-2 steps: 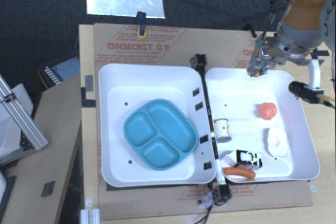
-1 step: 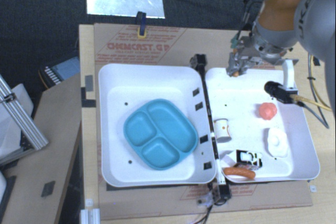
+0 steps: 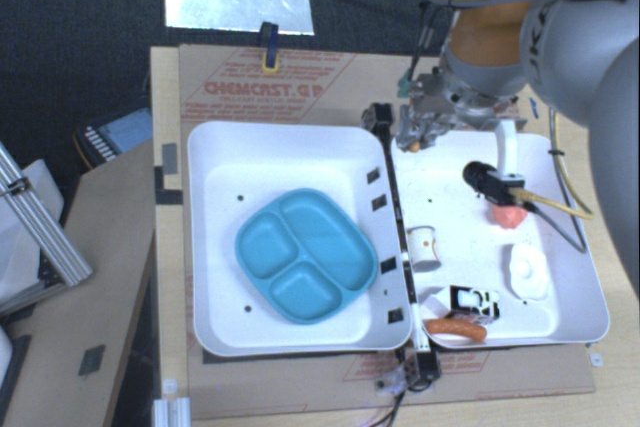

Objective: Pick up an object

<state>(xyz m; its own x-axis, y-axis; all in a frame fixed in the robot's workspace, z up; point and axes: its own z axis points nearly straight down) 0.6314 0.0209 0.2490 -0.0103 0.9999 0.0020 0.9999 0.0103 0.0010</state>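
Where right bin (image 3: 580, 315) comes nearest, orange sausage (image 3: 455, 327) lies, white cup (image 3: 424, 247) just beyond. Blue tray (image 3: 305, 255) sits in left bin (image 3: 215, 165). Farther back, gripper (image 3: 420, 130) hangs over right bin's far left corner, holding nothing seen.

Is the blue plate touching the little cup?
Apart. The camera view shows the blue plate in the left bin and the little cup in the right bin, with the bins' walls between them.

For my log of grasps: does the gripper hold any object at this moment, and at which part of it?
It cannot be told. The gripper hangs over the far left corner of the right bin, and nothing shows between its fingers.
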